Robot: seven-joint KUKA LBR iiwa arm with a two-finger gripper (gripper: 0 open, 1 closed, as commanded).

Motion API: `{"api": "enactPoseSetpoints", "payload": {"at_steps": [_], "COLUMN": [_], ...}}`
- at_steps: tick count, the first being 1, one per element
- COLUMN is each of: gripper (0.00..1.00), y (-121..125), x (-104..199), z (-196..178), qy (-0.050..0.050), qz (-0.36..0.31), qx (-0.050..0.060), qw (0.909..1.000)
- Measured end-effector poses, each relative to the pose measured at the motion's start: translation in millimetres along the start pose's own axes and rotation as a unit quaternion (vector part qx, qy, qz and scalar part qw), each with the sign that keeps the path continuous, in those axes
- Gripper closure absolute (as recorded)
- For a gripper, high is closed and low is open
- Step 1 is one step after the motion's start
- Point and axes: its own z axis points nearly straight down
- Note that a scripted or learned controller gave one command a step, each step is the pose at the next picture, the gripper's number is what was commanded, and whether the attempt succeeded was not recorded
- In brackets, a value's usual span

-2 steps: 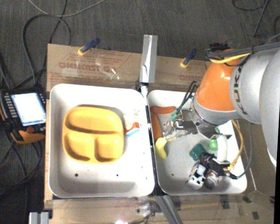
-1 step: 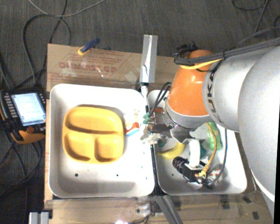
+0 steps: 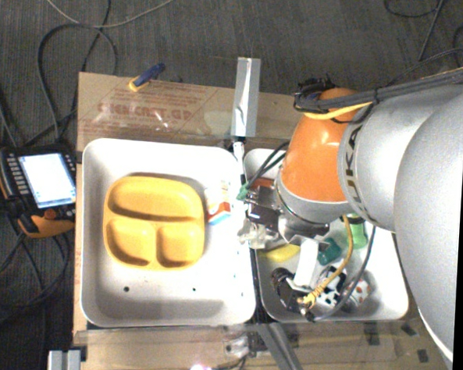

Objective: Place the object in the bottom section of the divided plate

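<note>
Item, as seen from beside the bench: one yellow divided plate, lying flat in the left bin, with one wide compartment on the far side and two smaller ones on the near side. All three compartments hold nothing. Just beside the plate's right rim, on the bin floor, lies a small white-and-red item. I take it to be the object meant, though that is a guess. It touches none of the compartments. The arm reaches in over the right bin, and its gripper hangs at the wall between the two bins, near the small item but apart from it. The wrist hides the gripper from above, so I cannot tell whether it is spread, pressed together or pinching anything. Also in the right bin are a green piece and a yellow piece, partly under the arm. Progress, as I judge it: nothing has been placed. The pick-up, the carry to the plate's near side and the release all remain to be done.
</note>
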Motion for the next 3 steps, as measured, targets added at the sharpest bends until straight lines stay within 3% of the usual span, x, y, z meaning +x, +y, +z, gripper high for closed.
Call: {"api": "enactPoseSetpoints", "payload": {"at_steps": [1, 2, 3], "gripper": [1.0, 1.0, 1.0], "y": [13, -7, -29], "x": [-53, 24, 106], "z": [44, 45, 84], "qy": [0.0, 0.001, 0.0], "qz": [0.007, -0.048, -0.131], "qx": [0.001, 0.001, 0.001], "qw": [1.0, 0.9988, 0.9914]}}
